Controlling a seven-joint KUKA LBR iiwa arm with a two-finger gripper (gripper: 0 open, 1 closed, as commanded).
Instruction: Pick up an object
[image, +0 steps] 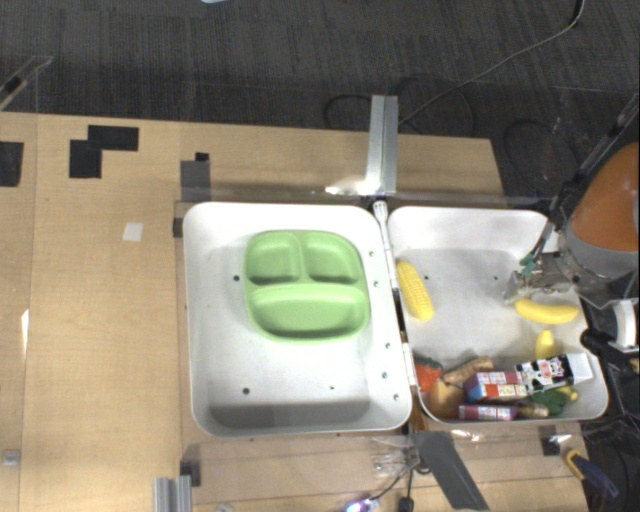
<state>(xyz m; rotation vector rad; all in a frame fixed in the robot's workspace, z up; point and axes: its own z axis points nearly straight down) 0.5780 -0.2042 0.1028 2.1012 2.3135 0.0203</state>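
Two-finger metal pincer (533, 277) on grey arm with orange band (608, 212), low over right shallow white bin (470, 222), at that bin's right side, about mid-depth. Open or shut: cannot tell, too small and blurred. Nothing seen held.

Yellow plastic banana (547, 312) inside right bin, just below pincer toward bin's near edge, lying flat on bin floor; touching or apart from pincer, cannot tell. Small yellow piece (544, 343) next, nearer bin's front right corner. Yellow toy corn cob (414, 290) at right bin's left wall, lying along it, well apart from pincer.

Clutter along right bin's front wall: black-and-white printed carton (547, 372) toward right corner, red-and-white box (497, 384) at middle, dark red flat stick-like item (488, 411) against front rim, green item (556, 399) beside it, brown lumpy item (468, 371) and orange item (428, 378) at front left corner. Packed close, some touching.

Left shallow white bin (215, 330) directly left of right bin, rims side by side. Light green plastic divided plate (305, 283) on its floor. Grey metal post (383, 140) behind right bin's back left corner. Tan wooden bench (90, 320) further left of right bin.
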